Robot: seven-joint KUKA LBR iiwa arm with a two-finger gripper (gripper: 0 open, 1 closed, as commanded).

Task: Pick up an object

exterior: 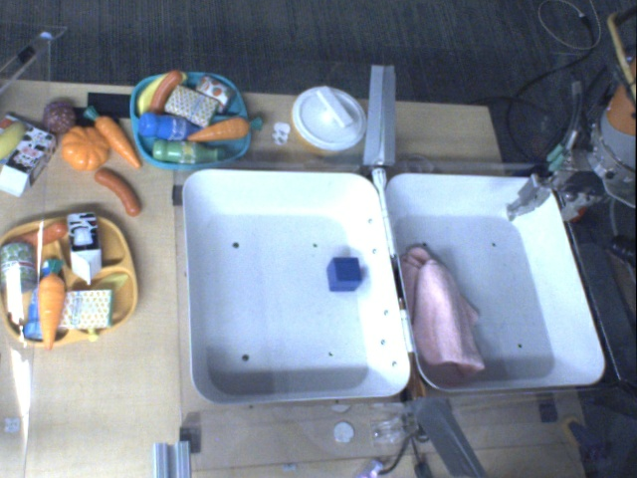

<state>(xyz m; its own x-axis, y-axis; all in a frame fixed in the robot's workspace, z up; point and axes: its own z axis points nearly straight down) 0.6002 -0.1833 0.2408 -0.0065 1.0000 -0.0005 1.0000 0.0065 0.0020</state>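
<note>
Camera view: two white bins sit side by side, the left bin (259, 366) holding a small blue cube (344, 273) near its centre, the right bin (537, 357) a pink cloth (441, 317) at nine o'clock. The gripper (545, 189) hangs at the right bin's one-o'clock corner; whether it is spread or pressed together cannot be told.

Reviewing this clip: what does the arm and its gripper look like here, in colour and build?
At the right edge, the arm shows as grey metal with an orange band near its top. Below it hangs a cluttered grey wrist block with dark cables and a small green spot. The gripper is pale grey metal, slim and angular, against the right bin rim.
</note>
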